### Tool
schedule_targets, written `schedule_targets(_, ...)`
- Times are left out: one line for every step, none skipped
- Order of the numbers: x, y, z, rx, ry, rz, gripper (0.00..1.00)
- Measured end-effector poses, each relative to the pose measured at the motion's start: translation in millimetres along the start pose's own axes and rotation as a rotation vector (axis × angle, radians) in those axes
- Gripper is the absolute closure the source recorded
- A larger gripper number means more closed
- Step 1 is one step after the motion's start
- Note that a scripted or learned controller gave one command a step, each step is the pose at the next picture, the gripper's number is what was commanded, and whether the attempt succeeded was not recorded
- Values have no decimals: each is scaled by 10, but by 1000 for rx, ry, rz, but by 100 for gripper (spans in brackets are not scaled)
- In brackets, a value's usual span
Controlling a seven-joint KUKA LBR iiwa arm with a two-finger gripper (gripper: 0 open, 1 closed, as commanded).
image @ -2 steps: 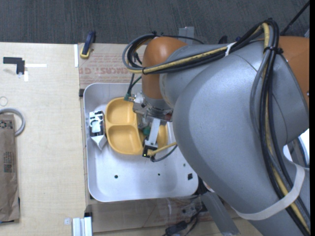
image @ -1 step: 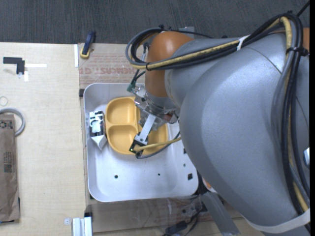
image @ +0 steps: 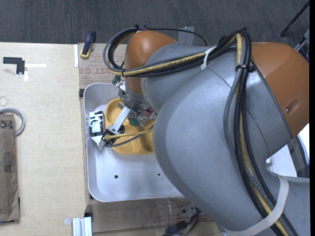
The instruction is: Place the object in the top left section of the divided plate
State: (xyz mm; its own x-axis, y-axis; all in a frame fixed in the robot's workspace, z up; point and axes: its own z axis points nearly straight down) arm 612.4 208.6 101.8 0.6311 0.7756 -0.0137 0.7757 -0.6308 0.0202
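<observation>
Arm reaching down over the plate, placement not yet confirmed

The large grey arm (image: 216, 127) is stretching in from the right and covering most of the white bin (image: 98, 181), while its gripper (image: 109, 134) is hanging low over the left edge of the yellow divided plate (image: 114, 113). A small black-and-white object (image: 95, 122) is lying just beside the plate's left rim, seemingly on the bin floor rather than in a section, though the wrist is hiding much of the plate. Whether the fingers are spread or pressed together I cannot tell, since cables and the tool body are crowding that spot. Judging from this, the object is not yet sitting in the plate's top left section, so the placing appears to be remaining to do.
</observation>
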Motion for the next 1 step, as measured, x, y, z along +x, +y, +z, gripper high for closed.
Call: schedule_targets(-470,861,-454,35,-4,-68,100)
